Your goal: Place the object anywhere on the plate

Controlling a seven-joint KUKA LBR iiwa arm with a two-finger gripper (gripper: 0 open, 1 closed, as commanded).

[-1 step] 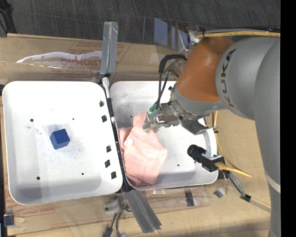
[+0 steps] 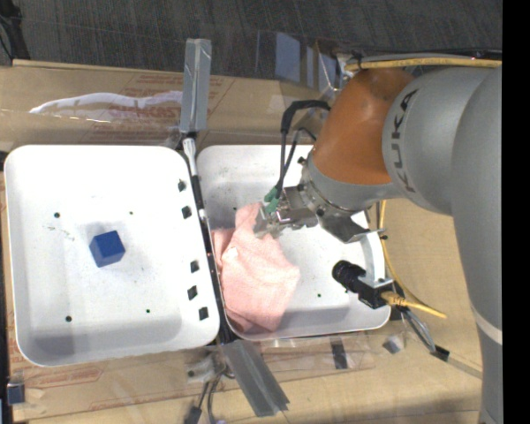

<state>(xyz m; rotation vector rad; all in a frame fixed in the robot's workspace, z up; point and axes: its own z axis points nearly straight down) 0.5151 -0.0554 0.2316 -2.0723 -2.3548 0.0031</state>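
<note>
A small blue cube (image 2: 107, 247) lies on the floor of the left bin (image 2: 35, 175), left of its middle. A crumpled pink cloth (image 2: 254, 272) lies in the right bin (image 2: 238, 162), against its left wall and reaching to the front edge. My gripper (image 2: 267, 221) hangs low over the cloth's upper end, touching it or just above it. The grey arm with its orange band comes in from the right and hides much of the right bin's far right side.
A dividing wall with black clips (image 2: 197, 263) separates the two bins. Cardboard (image 2: 88, 95) lies under and behind the bins. A bare strip of the right bin's floor (image 2: 322, 272) shows right of the cloth.
</note>
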